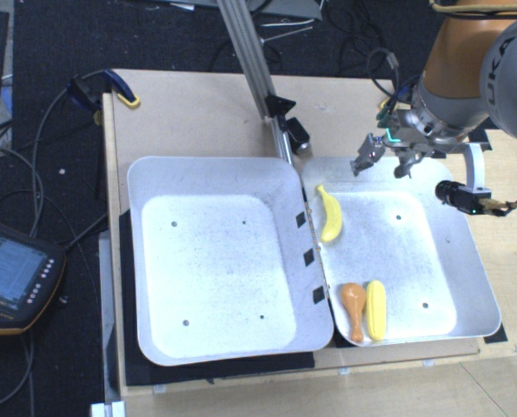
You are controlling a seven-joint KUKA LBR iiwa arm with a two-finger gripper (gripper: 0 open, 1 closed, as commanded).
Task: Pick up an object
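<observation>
We see the arm [475, 50] coming in from 2 o'clock, w/ its gripper [385, 161] hanging over the far rim of the right bin [467, 259], approx 1 o'clock from that bin's centre. Its two fingers stand apart w/ a gap between them and nothing in the gap, so the hand is spread and holds nothing.

Objs all sit in the right bin. A banana [330, 215] lies by the bin's left wall, at approx 10 o'clock from centre, curved, long axis running roughly 12 to 6. It's near the gripper but apart from it, at the gripper's 7 o'clock. At the bin's 7 o'clock corner we find a yellow corn-like piece [376, 309] and, just beside it on the 9 o'clock side, an orange drumstick-shaped piece [354, 307]; the two look to be touching or nearly so, we can't tell which.

The left bin [154, 233] sits at 9 o'clock of the right bin, their rims overlapping at the seam.
</observation>
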